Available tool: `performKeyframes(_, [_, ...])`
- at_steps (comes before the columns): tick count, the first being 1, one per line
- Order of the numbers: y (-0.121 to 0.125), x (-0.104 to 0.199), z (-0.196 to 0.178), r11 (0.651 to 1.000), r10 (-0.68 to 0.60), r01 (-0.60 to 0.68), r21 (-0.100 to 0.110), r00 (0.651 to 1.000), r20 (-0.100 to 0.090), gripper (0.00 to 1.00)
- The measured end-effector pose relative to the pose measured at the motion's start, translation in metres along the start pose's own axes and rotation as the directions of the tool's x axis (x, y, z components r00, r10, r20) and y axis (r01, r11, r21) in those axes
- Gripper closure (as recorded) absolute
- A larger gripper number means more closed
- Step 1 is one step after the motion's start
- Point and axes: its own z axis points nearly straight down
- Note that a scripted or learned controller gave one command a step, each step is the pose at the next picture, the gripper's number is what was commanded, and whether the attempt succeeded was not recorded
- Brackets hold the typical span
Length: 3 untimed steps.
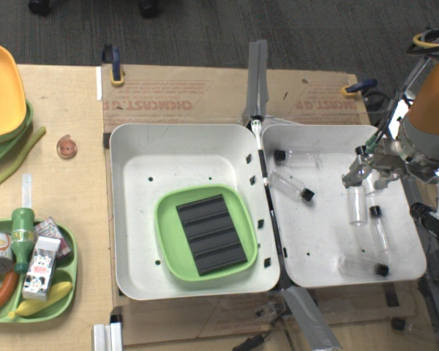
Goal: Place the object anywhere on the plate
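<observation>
A green plate (166,229) lies in the left bin (132,159), and a dark grey ridged block (211,234) rests on its middle. The right bin (314,243) holds several clear vials with black caps: one at the back left (282,154), one just below it (294,187), one at the right (379,231) and one near the front (362,267). My gripper (367,175) hangs over the right bin's back right part. Another clear vial (358,205) stretches down from directly under it; whether it is gripped or lying on the bin floor is unclear.
A metal divider post (257,79) stands between the bins at the back. On the bench to the left are stacked yellow and green plates (1,101), a small pink item (66,147) and a green tray of toy food (29,269). Clamps (113,66) hold the cardboard.
</observation>
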Motion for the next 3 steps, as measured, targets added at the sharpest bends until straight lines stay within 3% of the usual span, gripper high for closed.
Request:
performKeyframes(1, [0.000,0.000,0.000,1.000,0.000,0.000,0.000,1.000,0.000,0.00])
performKeyframes(3, [0.030,-0.060,-0.011,0.997,0.072,-0.072,0.001,0.997,0.001,0.00])
